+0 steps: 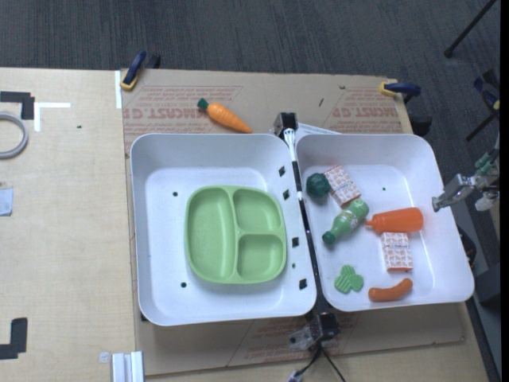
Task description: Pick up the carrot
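The carrot, orange with a small green top, lies on the cardboard sheet behind the left bin's far rim, outside both bins. My gripper hangs at the right edge of the view, just beyond the right bin's right wall. It is far from the carrot, with nothing seen in it. Most of the arm is cut off by the frame edge.
A green divided plate sits in the left bin. The right bin holds a dark green vegetable, two small cartons, a green bottle, an orange bottle, a green leafy piece and a sausage. Clamps pin the cardboard.
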Controlling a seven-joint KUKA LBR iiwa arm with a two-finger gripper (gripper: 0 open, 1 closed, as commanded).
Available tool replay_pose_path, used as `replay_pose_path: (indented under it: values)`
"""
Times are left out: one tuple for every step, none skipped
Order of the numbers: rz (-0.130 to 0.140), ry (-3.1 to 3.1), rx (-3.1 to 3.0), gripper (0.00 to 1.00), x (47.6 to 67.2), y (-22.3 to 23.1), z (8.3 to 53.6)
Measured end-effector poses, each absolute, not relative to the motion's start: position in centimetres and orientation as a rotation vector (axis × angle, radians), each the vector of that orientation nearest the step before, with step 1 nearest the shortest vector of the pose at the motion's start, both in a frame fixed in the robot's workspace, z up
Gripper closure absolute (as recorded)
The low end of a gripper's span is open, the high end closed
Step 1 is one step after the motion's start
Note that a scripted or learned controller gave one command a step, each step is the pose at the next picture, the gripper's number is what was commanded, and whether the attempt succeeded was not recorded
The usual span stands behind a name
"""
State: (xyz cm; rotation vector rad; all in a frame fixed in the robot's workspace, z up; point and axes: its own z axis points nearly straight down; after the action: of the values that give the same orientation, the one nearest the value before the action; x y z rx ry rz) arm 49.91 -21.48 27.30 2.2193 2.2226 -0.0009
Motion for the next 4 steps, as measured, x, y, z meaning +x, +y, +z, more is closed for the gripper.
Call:
replay_pose_path:
  values:
    - [-0.001,2.386,2.044,0.0,56.3,-14.6,23.0]
    - [-0.001,2.601,1.762,0.0,58.4,-10.8,18.0]
    - [0.0,2.871,1.275,0.0,53.8,-6.2,19.2]
    - [0.0,3.026,0.842,0.0,50.1,-1.8,19.2]
